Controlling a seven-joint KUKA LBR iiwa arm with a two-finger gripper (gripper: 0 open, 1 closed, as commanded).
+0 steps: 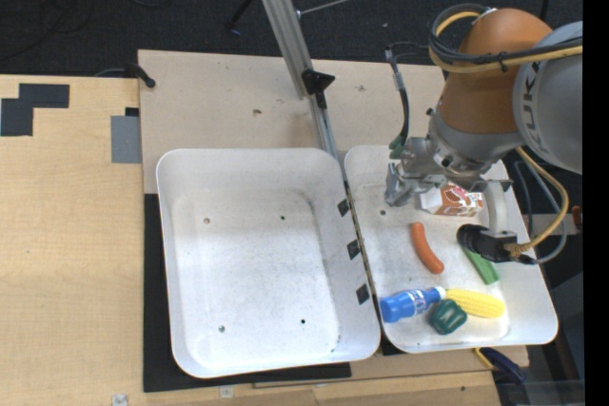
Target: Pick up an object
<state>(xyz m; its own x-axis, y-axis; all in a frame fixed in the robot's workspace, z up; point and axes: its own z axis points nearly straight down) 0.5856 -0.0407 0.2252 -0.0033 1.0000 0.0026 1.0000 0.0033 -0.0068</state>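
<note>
Objects for picking lie in the right bin point(533, 323) of two shallow white bins on the table point(67, 233); an orange sausage-shaped piece point(427, 247) sits near the bin's middle, tilted; nearer the front edge a blue bottle point(410, 303) lies on its side, just beside a dark green piece point(447, 317) and a yellow corn cob point(476, 302), the three close together; a green stick point(483, 267) lies toward the right wall, partly under a black part of the arm; a red-and-white packet point(455, 200) rests toward the back of the bin, partly covered by the arm; the left bin point(247, 261) stands alongside, the two walls meeting at a row of small black clips point(353, 248); the grey arm with its orange band point(490, 71) reaches in from the right, and its tool point(400, 187) hangs over the back part of the right bin, just left of the packet; whether the tool is apart or together cannot be told from this angle, and nothing is seen clamped in it; a slanted aluminium rail point(285, 24) rises behind the bins.
</note>
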